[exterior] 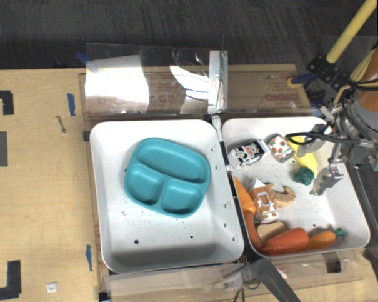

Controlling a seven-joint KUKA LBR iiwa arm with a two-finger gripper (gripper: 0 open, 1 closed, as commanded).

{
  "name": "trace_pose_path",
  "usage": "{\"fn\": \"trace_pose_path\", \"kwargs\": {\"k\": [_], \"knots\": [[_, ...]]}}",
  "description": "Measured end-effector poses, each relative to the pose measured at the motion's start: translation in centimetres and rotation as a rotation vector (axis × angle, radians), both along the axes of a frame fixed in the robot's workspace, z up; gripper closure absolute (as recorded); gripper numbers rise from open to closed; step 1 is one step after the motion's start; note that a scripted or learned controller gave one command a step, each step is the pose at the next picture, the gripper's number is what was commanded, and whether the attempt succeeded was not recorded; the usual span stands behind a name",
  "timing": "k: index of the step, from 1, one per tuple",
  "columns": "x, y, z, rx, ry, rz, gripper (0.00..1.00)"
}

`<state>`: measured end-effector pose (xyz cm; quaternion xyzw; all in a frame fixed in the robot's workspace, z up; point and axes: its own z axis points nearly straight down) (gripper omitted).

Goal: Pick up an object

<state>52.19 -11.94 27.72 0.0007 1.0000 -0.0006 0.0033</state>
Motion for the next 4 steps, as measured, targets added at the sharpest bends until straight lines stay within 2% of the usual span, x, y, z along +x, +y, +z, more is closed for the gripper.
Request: {"fn": "trace_pose_path", "kwargs": {"k": [1, 2, 3, 4], "knots": [[1.7, -1.8, -11.5, 0.002, 0.011, -0.028, 0.00], [4.0, -4.8, -18.8, -0.001, -0.004, 0.104, 0.00], [1.2, -6.1, -18.8, -0.002, -0.004, 0.257, 0.00], [1.6, -6.0, -17.5, -0.006, -0.017, 0.260, 1.00]]}}
